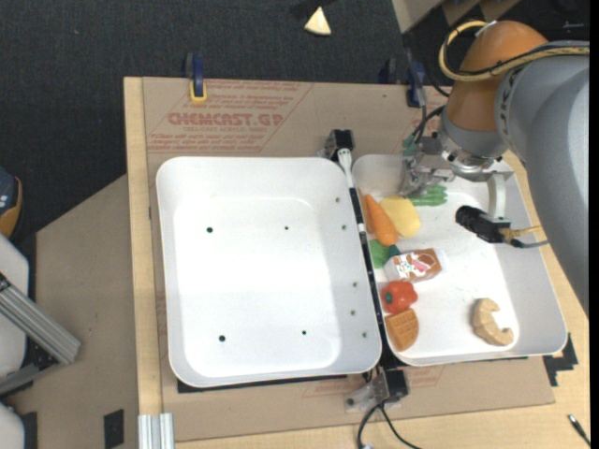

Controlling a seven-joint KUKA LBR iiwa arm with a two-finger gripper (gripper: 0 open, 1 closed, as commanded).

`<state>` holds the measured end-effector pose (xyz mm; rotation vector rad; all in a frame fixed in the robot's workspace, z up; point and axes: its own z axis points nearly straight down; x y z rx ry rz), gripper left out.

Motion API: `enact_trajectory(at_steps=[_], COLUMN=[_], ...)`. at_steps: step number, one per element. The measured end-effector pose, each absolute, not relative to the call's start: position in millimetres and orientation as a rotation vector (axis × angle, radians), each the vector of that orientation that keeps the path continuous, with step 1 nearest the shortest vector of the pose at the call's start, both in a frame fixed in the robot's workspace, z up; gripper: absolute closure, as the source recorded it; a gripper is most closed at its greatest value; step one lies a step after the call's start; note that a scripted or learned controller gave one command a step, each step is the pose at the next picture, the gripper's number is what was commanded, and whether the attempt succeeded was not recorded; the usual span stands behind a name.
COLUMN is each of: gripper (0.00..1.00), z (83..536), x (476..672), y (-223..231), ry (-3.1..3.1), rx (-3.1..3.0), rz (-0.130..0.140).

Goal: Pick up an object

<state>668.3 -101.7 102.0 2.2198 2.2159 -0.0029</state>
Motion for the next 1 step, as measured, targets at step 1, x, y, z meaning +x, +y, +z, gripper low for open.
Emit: enact_trajectory(at_steps=[1], gripper=[1.0], z=[191.3], x=[643.8], y=[-89.2], ry=[2.217], rx=[2.216], rz=[0.009])
